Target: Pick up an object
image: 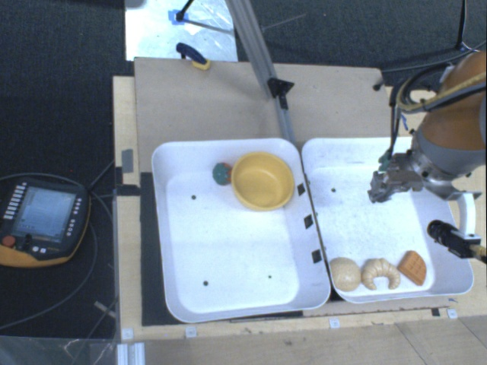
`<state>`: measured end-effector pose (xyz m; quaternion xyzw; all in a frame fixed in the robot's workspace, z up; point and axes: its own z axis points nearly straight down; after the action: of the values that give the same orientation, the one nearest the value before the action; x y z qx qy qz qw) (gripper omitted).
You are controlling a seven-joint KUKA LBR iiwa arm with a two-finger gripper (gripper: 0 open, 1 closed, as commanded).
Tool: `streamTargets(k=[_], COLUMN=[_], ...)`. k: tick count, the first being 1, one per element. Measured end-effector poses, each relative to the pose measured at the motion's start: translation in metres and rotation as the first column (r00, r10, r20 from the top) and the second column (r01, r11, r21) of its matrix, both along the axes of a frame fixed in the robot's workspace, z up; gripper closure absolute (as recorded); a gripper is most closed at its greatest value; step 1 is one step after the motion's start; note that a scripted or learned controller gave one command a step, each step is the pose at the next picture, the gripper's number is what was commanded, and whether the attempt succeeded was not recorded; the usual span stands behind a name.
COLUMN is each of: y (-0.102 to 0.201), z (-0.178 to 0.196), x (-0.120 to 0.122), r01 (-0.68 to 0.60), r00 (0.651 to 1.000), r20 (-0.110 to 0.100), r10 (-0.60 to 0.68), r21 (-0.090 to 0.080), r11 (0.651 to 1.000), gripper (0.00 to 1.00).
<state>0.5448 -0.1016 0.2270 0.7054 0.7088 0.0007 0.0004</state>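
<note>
Three bakery items lie along the near edge of the right bin (358, 154): a pale round bun (345, 273), a croissant (381, 273) and an orange waffle piece (413, 267). In the left bin (228, 280) a yellow bowl (262, 180) sits at the far side with a small dark green ball (221, 173) touching its left. My gripper (379, 188) hangs over the right bin's middle right, well above and behind the bakery items, with nothing seen between its fingers.
A grey pole (259, 52) slants across the bench behind the bins, ending in a black clamp (279, 88). A teach pendant (39, 219) lies on the floor at the left. Black cables (403, 90) loop near the arm's wrist.
</note>
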Motion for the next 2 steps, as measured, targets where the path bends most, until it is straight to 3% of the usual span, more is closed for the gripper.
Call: streamTargets(k=[2], y=[0.109], z=[-0.003], x=[0.031], r01=[0.000], r00=[1.000], r20=[-0.002], r10=[0.000], r21=[0.001], r11=[1.000], gripper=[1.00])
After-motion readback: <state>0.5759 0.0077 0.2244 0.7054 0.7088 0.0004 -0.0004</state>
